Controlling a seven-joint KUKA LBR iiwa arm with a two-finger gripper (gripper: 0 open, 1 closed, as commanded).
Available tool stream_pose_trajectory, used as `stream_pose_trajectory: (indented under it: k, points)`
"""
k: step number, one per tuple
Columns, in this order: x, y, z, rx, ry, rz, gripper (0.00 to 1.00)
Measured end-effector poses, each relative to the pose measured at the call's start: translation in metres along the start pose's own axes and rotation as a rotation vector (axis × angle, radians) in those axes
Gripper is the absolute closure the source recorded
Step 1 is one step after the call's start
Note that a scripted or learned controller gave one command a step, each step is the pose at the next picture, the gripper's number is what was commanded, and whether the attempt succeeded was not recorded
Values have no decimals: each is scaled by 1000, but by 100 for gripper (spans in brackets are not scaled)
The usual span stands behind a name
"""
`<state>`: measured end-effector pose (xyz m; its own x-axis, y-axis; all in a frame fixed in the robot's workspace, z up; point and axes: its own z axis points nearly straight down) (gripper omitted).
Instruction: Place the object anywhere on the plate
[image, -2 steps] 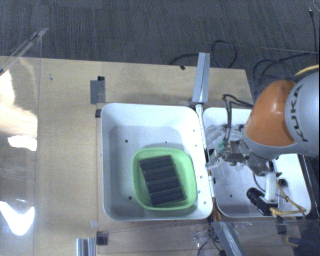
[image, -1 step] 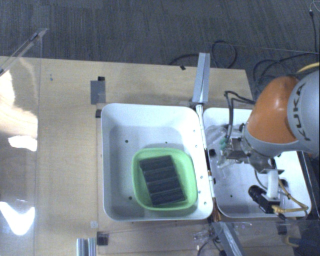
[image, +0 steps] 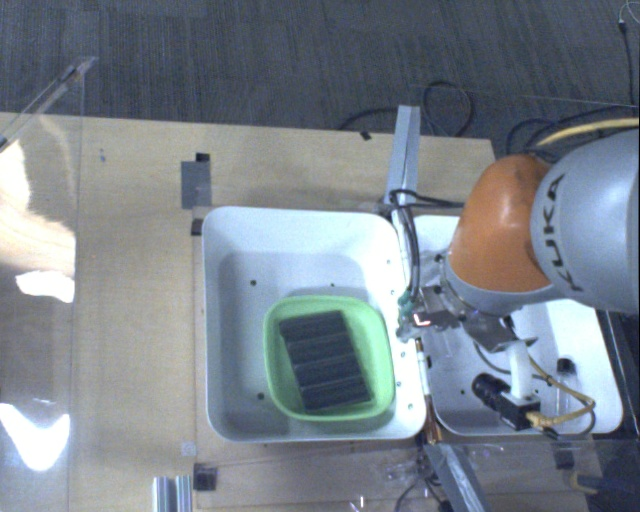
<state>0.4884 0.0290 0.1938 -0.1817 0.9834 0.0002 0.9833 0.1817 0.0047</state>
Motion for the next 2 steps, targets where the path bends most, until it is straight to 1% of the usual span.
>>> stream_pose_trajectory:
  k: [1, 2]
  points:
    - [0, 0, 0, 0, 0, 1, 0]
    - [0, 2, -11, -5, 0, -1, 100]
